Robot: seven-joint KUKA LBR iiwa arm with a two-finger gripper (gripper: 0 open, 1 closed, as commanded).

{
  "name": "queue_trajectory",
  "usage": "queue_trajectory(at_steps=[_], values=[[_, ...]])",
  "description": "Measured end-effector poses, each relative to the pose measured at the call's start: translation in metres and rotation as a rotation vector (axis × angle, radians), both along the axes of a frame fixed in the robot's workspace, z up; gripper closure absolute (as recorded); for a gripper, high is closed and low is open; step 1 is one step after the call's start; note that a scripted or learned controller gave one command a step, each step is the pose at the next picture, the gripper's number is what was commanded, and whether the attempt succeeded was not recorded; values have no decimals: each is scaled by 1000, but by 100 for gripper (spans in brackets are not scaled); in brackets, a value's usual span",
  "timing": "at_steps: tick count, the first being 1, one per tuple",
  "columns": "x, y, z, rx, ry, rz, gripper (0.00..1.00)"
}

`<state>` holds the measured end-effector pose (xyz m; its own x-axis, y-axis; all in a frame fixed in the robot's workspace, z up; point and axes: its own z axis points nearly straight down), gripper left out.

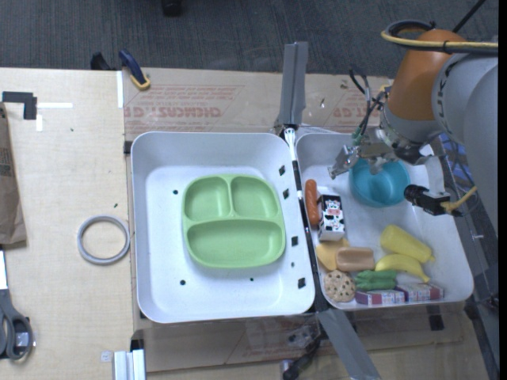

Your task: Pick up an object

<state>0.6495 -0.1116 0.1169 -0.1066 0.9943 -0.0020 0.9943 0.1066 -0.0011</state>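
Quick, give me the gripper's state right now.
Gripper: over the blue cup in the right bin; open or shut cannot be told.

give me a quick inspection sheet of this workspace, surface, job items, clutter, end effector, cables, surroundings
surface: wooden bench bearing left bin and right bin, side by side.
job's things: right bin holds a teal item, sausage, black-and-white carton, two yellow pieces, cookie, green beans, a flat box. left bin holds a green divided plate.
clutter: tape ring, scissors, blue-handled clamp on the bench.
end effector: end effector over the right bin's far end, beside the teal item; finger state unclear.
cables: yellow and black cables along the arm.
surroundings: dark carpet beyond the bench.
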Motion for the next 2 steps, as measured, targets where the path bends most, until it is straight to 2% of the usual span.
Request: queue_trajectory(at_steps=[1,2], values=[[0,0,0,0,0,0,0],[-13,-56,-6,1,-1,-46,0]])
